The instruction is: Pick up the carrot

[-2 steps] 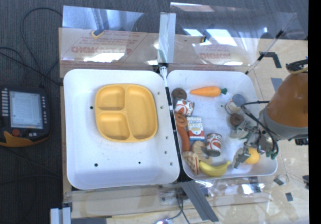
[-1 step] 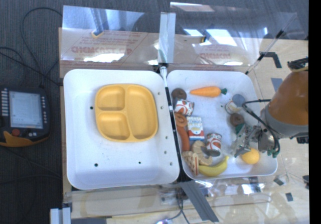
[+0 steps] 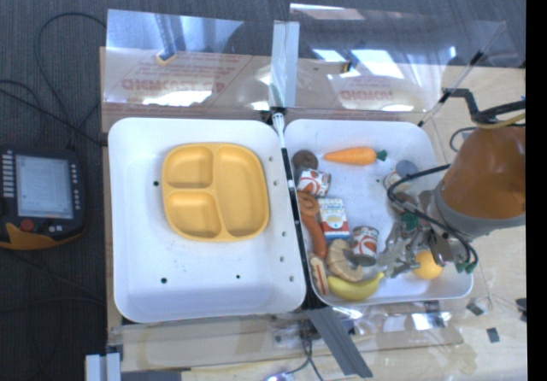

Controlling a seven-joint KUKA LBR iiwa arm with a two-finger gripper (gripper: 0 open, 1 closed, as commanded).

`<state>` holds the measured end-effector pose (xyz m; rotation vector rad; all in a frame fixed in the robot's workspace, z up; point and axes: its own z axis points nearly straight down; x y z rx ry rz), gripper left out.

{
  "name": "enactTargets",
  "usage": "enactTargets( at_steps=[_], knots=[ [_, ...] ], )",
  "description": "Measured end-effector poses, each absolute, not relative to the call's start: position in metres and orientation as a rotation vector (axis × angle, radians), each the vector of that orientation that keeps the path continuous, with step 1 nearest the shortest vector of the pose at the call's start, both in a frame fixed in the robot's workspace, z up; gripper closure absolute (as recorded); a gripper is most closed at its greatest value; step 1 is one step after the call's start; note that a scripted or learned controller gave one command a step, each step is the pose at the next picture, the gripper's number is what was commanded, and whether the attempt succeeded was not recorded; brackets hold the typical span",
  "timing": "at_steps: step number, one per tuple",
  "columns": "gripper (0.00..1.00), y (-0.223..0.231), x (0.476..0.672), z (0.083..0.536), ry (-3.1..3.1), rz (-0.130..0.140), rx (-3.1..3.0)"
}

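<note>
Inside right bin (image 3: pixel 427 136), carrot (image 3: pixel 349 155) among clutter.

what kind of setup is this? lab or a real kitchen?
Most likely a robotics lab pick-and-place cell, not a kitchen: two white bins on a bench behind clear shields, toy food such as the carrot and banana, and a teach pendant on grey carpet.

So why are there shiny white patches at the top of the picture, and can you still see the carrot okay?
In the camera view, the clear plastic walls behind the bins catch the light, giving bright glare streaks; the carrot in the right bin is glare-free and plain to see; the gripper area looks cluttered with cables and slightly soft.
</note>
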<state>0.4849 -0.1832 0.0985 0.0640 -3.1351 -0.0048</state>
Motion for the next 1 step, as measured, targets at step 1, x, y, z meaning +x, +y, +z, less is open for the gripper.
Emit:
enactTargets(
  at_steps=[1],
  knots=[
    [1.0,-0.2231,0.499,0.1471,-3.125,-0.003,0.302]
  ],
)
